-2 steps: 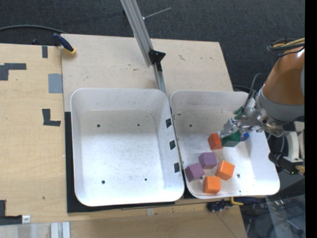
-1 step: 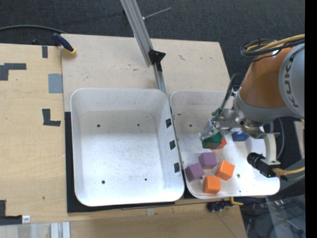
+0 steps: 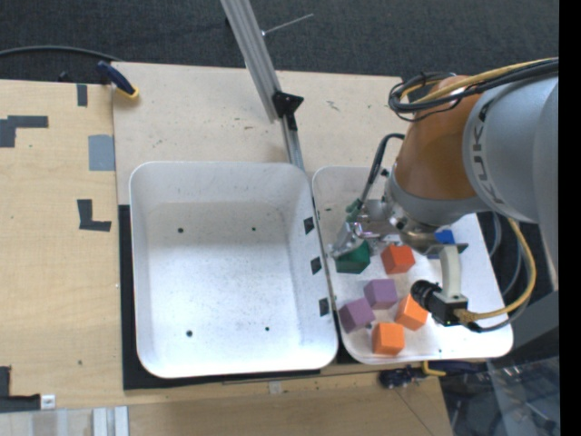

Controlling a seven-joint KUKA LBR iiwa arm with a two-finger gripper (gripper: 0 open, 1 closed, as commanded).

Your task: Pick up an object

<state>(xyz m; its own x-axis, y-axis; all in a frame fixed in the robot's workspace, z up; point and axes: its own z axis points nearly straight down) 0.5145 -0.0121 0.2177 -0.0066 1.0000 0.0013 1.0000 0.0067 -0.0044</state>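
The arm (image 3: 472, 153) reaches in from three o'clock and bends down over the right bin (image 3: 486, 284). Its gripper (image 3: 352, 242) sits low near that bin's nine o'clock wall, right over a dark green block (image 3: 354, 260). I cannot tell from here how far the fingers are parted, or whether they grip anything; the block touches or lies just under them. Toward five o'clock from the gripper lie an orange block (image 3: 398, 260), two purple blocks (image 3: 380, 292) (image 3: 356, 314) and two more orange ones (image 3: 411, 313) (image 3: 389, 337). A blue piece (image 3: 444, 237) peeks out beside the wrist. The left bin (image 3: 145, 243) stands at nine o'clock, touching the right one.
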